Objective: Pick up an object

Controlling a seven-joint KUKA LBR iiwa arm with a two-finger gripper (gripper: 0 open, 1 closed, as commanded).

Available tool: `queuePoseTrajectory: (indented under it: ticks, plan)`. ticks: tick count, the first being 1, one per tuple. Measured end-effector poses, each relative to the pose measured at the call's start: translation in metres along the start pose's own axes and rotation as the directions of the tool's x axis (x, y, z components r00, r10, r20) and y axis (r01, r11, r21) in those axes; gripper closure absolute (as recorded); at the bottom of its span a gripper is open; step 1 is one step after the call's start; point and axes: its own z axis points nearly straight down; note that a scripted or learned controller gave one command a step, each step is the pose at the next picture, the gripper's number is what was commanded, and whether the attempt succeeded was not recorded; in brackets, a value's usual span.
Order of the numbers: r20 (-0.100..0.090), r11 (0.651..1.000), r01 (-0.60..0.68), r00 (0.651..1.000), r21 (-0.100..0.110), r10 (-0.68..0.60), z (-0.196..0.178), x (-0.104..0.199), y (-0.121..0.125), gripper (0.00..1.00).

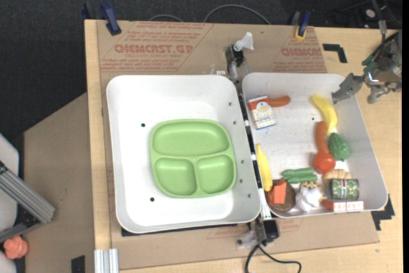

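Note:
The right bin [291, 137] holds several toy foods. A yellow banana [324, 113] lies near its top right, with an orange sausage [319, 136], a green broccoli [339, 147] and a red tomato [324, 163] below it. A small carton [262, 115] and a red hot dog [277, 100] sit at the top left. My gripper [359, 91] hangs over the bin's upper right corner, just right of the banana. Its two fingers stand apart, open, with nothing between them.
The left bin [128, 112] bears a green divided plate [192, 156]. In the right bin's lower part lie a green pod [299, 174], a yellow piece [262, 166] by the left wall, a green can [344, 188] and other small items.

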Motion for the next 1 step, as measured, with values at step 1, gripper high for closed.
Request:
queuePoseTrajectory:
  ticks: [1]
  plan:
    - [-0.005,1.000,0.001,1.000,0.013,-0.001,0.1346,0.0147,-0.0065,0.00]
